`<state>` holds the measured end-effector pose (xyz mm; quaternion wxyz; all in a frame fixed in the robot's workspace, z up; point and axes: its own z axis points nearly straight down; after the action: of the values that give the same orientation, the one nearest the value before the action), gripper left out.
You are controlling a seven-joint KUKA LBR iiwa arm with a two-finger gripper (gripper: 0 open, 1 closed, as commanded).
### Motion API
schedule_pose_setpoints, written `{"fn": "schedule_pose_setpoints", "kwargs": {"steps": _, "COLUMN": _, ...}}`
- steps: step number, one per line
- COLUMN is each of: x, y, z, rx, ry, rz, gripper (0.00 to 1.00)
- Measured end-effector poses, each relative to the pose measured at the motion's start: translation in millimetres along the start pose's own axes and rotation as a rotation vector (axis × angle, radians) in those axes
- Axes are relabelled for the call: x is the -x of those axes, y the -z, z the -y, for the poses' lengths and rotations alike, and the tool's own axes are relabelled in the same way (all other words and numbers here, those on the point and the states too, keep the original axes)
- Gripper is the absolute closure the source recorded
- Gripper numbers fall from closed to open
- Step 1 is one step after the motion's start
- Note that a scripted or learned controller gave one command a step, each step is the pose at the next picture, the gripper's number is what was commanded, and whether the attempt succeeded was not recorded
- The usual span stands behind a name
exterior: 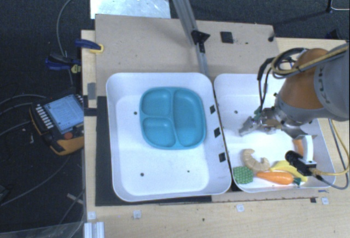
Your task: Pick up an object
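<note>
My gripper (247, 127) is over the bare middle floor of the right bin (235, 94), its tip pointing left. Nothing shows at its tip. Below it, along the bin's near edge, lie a curved tan piece (255, 160), a green piece (244, 175), an orange carrot (276, 178) and a yellow banana (289, 168). The tan piece is the closest, a short way below and to the right of the gripper. A small white and orange item (305, 146) lies under the arm's wrist, partly hidden.
The left bin (123, 166) holds a blue divided plate (173, 117). The ridge between the bins (217, 122) runs just left of the gripper. A grey pole (183, 1) slants over the bench's back. Cables and a handheld device (60, 119) lie off the bench at left.
</note>
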<state>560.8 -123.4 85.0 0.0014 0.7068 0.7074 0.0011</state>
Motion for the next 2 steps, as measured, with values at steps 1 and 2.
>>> {"fn": "schedule_pose_setpoints", "kwargs": {"steps": 1, "x": 0, "y": 14, "z": -3, "rx": 0.008, "ry": 0.001, "rz": 0.001, "gripper": 1.00}}
{"fn": "schedule_pose_setpoints", "kwargs": {"steps": 2, "x": 5, "y": 58, "z": -3, "rx": 0.001, "ry": 0.002, "rz": 0.000, "gripper": 1.00}}
